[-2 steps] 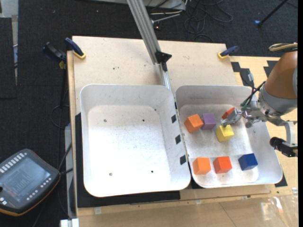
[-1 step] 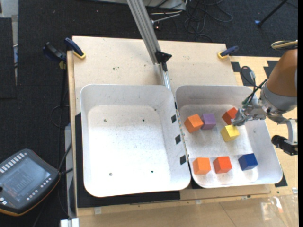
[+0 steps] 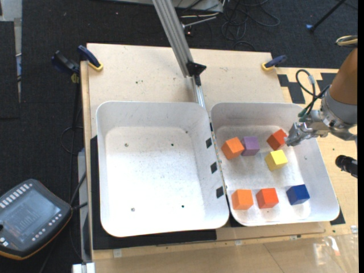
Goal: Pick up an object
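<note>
A pale desk (image 3: 142,75), seen from above at a slant, carries two shallow white bins side by side. Clamps grip its back corners, probably to keep the board from sliding.

At the far left, off the desk, a grey handheld control pendant (image 3: 28,218) lies on the dark floor.

The left bin (image 3: 105,152) has only a few dark specks on its floor. It looks like a free space, perhaps a place where picked things could be set down.

A slim metal pole (image 3: 173,27) slants down from the top of the picture to the seam between the bins.

The right bin (image 3: 324,206) holds all seven blocks. They are spaced loosely, most with gaps around them, which should leave room for fingers to close on either side. In the back row an orange block (image 3: 232,148) touches a purple block (image 3: 251,145). To their right sits a red-orange block (image 3: 276,139), with a yellow block (image 3: 276,159) just in front of it. The front row has an orange block (image 3: 242,199), a red-orange block (image 3: 267,198) and a blue block (image 3: 297,194).

At the right edge, the grey and orange arm reaches in low over the bin. Its gripper (image 3: 296,136) sits just beside the back red-orange block, on its right, so that block seems to be the one chosen. The fingers are too small and blurred to tell whether they are wide or narrow, and no block can be seen between them. By this judgement nothing has been lifted yet.
</note>
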Tool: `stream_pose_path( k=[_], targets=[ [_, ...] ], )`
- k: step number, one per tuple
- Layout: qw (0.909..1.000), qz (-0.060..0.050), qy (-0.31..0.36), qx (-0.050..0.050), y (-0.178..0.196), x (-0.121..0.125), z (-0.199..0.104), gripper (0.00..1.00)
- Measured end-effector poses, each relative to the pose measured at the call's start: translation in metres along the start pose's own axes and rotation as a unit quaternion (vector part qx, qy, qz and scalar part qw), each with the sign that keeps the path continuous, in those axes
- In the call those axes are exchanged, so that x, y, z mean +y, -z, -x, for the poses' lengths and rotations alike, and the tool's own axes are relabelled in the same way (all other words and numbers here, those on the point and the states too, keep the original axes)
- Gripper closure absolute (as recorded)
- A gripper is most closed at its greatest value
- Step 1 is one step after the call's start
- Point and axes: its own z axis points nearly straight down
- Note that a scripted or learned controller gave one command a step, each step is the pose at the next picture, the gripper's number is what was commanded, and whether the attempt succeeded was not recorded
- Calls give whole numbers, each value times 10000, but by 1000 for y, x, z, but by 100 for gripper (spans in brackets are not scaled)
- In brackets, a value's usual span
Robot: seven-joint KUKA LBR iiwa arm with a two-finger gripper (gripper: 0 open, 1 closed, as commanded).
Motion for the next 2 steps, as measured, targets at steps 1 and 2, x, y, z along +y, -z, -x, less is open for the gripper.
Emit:
stream_pose_path(
  k=[1, 2],
  targets=[
    [10000, 8, 2, -4, 54, 2, 0, 100],
    [10000, -32, 2, 7, 39, 3, 0, 100]
  ],
)
